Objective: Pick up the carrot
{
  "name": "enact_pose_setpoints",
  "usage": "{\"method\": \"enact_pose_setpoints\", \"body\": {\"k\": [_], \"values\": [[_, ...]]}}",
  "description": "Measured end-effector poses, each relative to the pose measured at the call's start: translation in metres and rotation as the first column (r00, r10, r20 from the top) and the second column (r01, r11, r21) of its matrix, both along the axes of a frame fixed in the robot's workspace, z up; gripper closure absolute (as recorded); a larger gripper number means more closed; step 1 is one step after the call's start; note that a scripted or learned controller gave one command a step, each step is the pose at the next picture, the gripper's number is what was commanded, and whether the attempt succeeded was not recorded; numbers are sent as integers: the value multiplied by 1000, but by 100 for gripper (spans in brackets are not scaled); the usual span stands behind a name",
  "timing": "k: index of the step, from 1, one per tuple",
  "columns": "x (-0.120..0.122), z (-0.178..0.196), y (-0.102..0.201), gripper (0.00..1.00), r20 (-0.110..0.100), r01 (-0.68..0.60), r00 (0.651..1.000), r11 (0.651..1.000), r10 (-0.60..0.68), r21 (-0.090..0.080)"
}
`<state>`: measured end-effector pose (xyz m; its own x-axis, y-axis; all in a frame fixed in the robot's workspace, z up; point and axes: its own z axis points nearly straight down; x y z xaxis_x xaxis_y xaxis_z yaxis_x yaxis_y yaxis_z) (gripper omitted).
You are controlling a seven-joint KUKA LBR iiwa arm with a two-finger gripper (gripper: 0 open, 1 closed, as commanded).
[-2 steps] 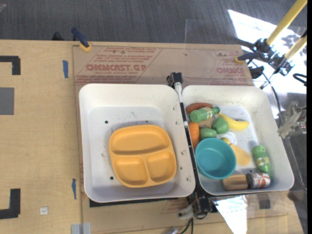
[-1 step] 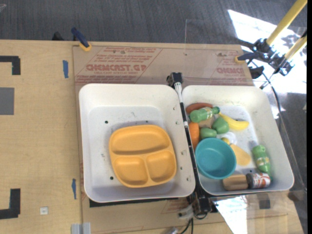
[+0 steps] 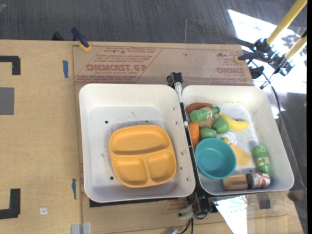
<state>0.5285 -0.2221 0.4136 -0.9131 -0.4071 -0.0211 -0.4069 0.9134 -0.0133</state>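
Orange carrot [image 3: 194, 133]: I see it in the right bin [image 3: 273, 111], hard against that bin's left wall, partly tucked under the teal bowl's [image 3: 215, 158] rim.
Neighbours: green toy vegetables [image 3: 207, 115] lie just beside the carrot toward the bin's far side, with a reddish sausage shape [image 3: 197, 106] beyond them.
Yellow banana [image 3: 234, 123]: I place it near the bin's middle, toward the far wall.
Green bottle [image 3: 260, 156]: close to the right wall.
Brown-and-red bottle [image 3: 246, 181]: lying on its side along the near wall.
Left bin [image 3: 97, 106]: carries a yellow divided plate [image 3: 142, 155], set toward the near right corner.
Counter [image 3: 39, 130]: tan wood, a cardboard sheet [image 3: 126, 65] under both bins.
Pincer: I cannot tell its state from my feed.
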Motion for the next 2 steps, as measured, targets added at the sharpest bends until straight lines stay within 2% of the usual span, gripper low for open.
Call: {"method": "enact_pose_setpoints", "body": {"k": [1, 2], "values": [[84, 61, 0, 100, -11, -314, 949, 949, 314, -1], [140, 90, 0, 100, -15, -804, 594, 594, 804, -4]]}}
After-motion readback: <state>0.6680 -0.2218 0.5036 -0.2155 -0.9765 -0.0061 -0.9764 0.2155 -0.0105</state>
